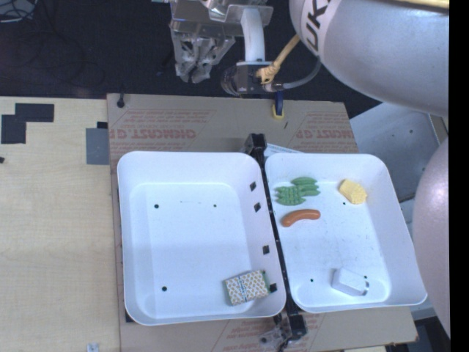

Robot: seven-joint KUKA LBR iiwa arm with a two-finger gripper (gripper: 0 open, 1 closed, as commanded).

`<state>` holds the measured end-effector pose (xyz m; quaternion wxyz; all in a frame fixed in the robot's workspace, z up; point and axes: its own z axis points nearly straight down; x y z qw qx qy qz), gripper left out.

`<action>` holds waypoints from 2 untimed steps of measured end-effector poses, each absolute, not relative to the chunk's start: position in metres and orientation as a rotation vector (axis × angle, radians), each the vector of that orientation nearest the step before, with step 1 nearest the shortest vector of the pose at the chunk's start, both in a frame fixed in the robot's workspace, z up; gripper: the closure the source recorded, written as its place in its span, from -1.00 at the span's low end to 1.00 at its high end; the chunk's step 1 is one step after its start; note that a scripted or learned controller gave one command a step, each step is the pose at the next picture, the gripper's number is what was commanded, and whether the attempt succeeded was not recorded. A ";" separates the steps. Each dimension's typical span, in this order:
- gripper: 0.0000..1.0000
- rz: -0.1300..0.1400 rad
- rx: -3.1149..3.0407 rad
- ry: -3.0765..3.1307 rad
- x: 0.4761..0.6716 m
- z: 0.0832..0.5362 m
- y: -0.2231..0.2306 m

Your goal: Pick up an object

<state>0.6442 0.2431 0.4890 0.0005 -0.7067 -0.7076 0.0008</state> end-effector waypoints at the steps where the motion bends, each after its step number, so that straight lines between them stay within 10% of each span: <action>1: 1.00 0.007 -2.223 -2.218 0.644 0.400 0.243; 2: 1.00 0.002 -2.220 -2.222 0.644 0.464 0.243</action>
